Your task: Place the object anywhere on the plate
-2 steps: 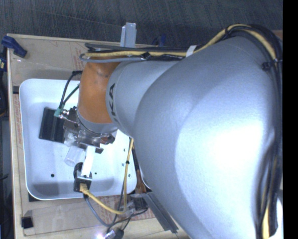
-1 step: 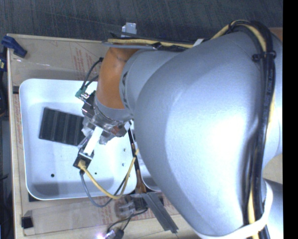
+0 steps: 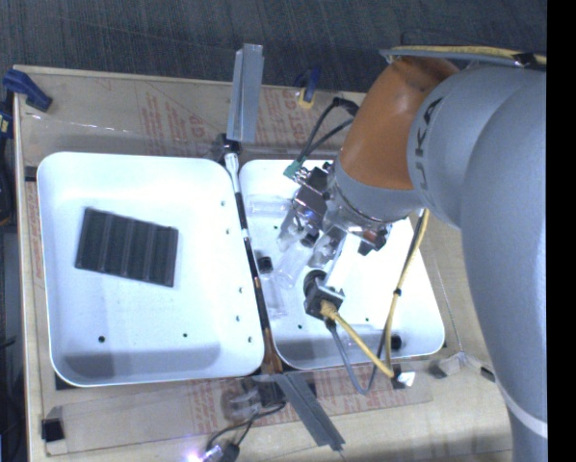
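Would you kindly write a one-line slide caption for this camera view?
KUKA arm reaches into the right bin, gripper low over it; a dark ribbed plate lies in the left bin.

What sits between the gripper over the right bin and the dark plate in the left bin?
Only the raised rims where the two bins meet. The gripper is over the right bin; the dark ridged plate lies flat in the left bin.

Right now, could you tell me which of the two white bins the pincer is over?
The right bin; the left bin holds the dark ribbed plate.
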Robot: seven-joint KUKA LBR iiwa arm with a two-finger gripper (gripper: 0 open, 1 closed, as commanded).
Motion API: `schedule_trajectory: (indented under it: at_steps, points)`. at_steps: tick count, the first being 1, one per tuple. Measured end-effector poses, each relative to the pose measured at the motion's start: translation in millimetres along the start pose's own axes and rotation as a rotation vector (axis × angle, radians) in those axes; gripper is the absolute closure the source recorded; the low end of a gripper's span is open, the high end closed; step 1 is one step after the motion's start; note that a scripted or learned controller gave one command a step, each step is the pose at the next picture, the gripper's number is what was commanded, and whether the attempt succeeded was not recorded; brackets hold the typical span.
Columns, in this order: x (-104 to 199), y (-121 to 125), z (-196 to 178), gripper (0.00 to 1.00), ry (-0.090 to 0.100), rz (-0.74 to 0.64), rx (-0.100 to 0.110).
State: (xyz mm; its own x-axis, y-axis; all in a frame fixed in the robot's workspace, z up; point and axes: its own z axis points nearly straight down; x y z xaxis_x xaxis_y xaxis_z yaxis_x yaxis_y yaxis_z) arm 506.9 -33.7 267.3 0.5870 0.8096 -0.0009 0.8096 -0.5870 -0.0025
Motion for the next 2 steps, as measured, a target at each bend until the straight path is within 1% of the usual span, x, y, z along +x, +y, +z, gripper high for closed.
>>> schedule_trajectory:
  at_steps: [1, 2]
  points:
    - [33, -62, 78, 1.0, -0.003, 0.021, 0.003]
    - [99, -78, 77, 1.0, -0.001, -0.262, 0.0]
